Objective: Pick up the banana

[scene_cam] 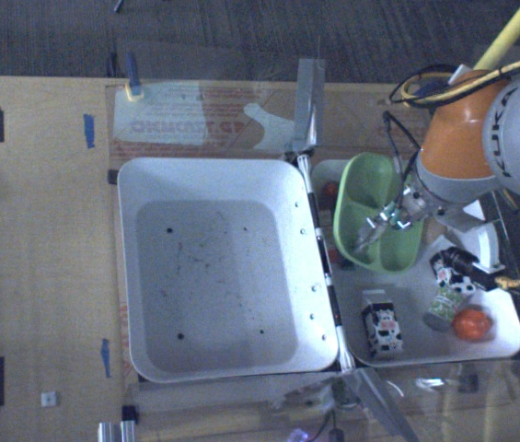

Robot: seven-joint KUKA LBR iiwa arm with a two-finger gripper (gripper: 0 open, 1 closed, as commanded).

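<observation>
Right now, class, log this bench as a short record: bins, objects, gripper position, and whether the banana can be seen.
left bin: white, shallow
right bin: green bowl, two cow-patterned cartons, orange-red ball
gripper: over the green bowl, reaching in from the right
banana: cannot be made out
task status: nothing seen held

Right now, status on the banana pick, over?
Tool low over green bowl, right bin. Banana position: cannot tell. Cow carton, red ball near the bowl.
</observation>
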